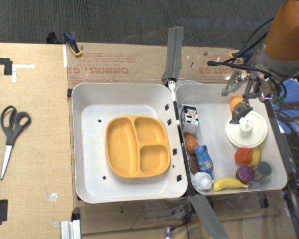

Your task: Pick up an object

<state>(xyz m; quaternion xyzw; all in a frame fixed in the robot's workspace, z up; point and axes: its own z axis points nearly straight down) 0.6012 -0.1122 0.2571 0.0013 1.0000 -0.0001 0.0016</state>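
Under the gripper: I see a white lid (246, 129), round with a small knob at its centre, in the right bin (217, 91) near the far right wall.
Lid's look: flat, pale and glossy; the knob is the one raised part, so I judge it the only place two fingers could close on.
Gripper (237, 114): it hangs just over the lid's far left edge, dark fingers pointing down. Nothing sits between them. I cannot tell from this slanted view whether they are parted or closed.
Step in hand: I judge it to be the approach to a grasp, with nothing lifted yet.
How I would do it well: centre on the knob, not the rim, come straight down, close only once the fingers straddle the knob, then lift slowly.
Risk: the flat rim offers little grip, and an orange ball (234, 103) lies touching or just beside the lid's far edge, close to the fingers.
Near neighbours: a red fruit (243, 156) sits just in front of the lid, a purple one (245, 174) nearer still, a banana (230, 184) along the near wall.
Left side of that bin: a small printed box (190, 118), a blue packet (204, 158).
Left bin (87, 148): a yellow divided tray (138, 146), well apart.
Bench: scissors (11, 133) far left.
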